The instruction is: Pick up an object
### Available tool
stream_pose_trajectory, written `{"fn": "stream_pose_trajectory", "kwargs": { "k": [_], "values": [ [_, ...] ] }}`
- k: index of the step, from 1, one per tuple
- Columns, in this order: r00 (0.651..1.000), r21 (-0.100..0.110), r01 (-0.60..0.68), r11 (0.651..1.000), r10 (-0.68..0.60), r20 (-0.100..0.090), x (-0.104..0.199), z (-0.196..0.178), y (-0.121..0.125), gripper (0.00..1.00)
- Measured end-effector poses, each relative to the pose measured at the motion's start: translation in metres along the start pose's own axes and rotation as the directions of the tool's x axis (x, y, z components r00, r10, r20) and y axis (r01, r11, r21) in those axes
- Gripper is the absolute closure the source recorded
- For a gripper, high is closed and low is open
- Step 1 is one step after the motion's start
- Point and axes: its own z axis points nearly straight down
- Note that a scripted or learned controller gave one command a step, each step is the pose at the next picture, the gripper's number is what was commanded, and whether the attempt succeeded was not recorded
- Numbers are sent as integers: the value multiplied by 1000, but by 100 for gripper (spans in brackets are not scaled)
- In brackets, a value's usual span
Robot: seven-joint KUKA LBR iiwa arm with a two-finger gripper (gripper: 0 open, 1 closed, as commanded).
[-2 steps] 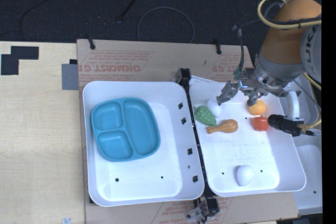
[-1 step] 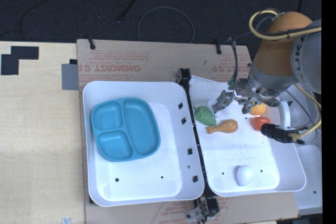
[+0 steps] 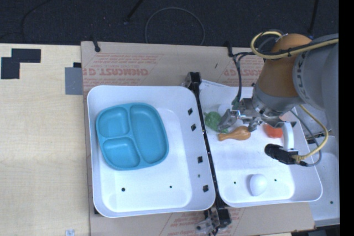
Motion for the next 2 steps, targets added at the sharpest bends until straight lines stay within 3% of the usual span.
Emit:
{"fn": "stream_pose_trajectory", "kwargs": {
  "k": [1,2],
  "values": [
    [1000,-15,-4,1000,4,5,-3,18,3,0],
    [1000,-4,-9,1000,9,1,-2,14,0,100]
  ]
}}
